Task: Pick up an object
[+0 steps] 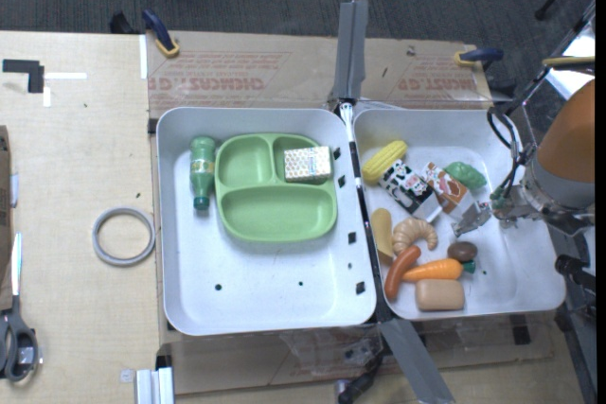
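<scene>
Two-finger metal gripper (pixel 476 219) low over the right white plastic bin (pixel 516 284), whether spread or pressed together cannot be told (too small), just beside a brown round toy (pixel 462 251) and orange plastic carrot (pixel 432 271).

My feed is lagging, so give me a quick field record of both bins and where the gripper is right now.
left bin: green divided plate with a small patterned box in its upper right compartment; green bottle lying left of the plate
right bin: corn cob, croissant, carrot, sausage, black-and-white carton, other toy foods
gripper: low over the right bin, right of the croissant
grasp: nothing visibly held
bench: tape ring left of the bins
</scene>
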You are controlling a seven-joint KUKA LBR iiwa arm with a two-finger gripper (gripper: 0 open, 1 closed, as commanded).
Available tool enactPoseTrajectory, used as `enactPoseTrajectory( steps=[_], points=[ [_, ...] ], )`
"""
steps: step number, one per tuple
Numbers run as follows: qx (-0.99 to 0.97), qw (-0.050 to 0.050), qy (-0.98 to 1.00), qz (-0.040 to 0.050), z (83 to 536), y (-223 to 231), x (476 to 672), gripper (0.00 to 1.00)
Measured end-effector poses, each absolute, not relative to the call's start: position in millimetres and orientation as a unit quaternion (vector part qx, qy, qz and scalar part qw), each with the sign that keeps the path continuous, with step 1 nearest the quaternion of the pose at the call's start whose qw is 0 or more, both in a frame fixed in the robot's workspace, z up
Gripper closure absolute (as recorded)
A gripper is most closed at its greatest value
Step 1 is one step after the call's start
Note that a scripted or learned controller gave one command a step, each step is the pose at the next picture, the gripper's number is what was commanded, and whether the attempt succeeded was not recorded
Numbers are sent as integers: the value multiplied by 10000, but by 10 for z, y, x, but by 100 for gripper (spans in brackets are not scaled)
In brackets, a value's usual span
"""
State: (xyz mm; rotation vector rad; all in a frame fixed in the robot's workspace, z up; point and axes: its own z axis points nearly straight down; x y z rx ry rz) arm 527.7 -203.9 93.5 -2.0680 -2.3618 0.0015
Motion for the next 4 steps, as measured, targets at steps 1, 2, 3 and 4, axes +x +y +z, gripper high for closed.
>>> enactPoseTrajectory(
  steps=[1,2,3,4],
  points=[
    [-6770,12,-7360,4,909,-1582,4771,0],
    [-6787,9,-7345,4,997,-1592,4775,100],
    [-7417,-1,-6707,9,2428,-858,5045,100],
    [-7415,1,-6710,12,2427,-859,5043,0]
  ],
)
